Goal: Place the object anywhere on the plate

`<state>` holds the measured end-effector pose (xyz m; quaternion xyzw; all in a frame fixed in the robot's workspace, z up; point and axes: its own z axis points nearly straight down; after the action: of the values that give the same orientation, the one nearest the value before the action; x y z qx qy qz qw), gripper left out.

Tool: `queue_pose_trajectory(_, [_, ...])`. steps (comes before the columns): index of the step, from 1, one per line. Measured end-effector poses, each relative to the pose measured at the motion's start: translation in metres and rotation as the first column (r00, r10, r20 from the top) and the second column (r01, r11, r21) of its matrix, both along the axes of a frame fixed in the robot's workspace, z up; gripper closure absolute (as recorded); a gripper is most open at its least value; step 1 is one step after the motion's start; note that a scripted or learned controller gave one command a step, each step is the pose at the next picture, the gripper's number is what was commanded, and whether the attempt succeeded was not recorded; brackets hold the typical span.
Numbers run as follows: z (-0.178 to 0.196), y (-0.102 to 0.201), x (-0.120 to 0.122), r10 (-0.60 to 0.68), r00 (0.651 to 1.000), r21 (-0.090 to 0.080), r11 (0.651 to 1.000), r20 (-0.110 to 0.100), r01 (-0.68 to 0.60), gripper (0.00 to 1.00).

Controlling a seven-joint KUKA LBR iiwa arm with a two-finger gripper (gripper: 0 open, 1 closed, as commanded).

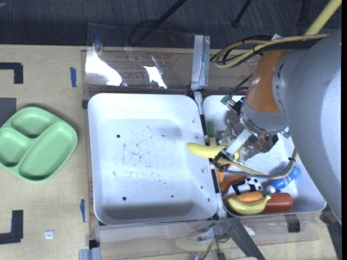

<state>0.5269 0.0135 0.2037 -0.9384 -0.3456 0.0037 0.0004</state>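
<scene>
A green divided plate (37,143) lies on the bench at the far left, outside the bins. My gripper (221,155) hangs over the wall between the two bins, shut on one end of a yellow banana (201,149). The banana points left, out over the right edge of the left bin (146,156). It is far to the right of the plate.
The right bin (309,196) holds a second banana (245,206), an orange carrot (251,197), a red piece (280,201), a blue piece (286,179), a black-and-white piece (251,184) and a small green piece (210,129). A clear panel (141,64) stands behind the left bin.
</scene>
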Motion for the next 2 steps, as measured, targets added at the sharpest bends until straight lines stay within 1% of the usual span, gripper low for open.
queue_pose_trajectory(1, [0.001,-0.017,0.089,-0.171,0.985,-0.001,0.985,0.0,0.171,1.0])
queue_pose_trajectory(2, [-0.023,0.018,0.079,-0.485,0.875,-0.001,0.875,0.002,0.485,1.0])
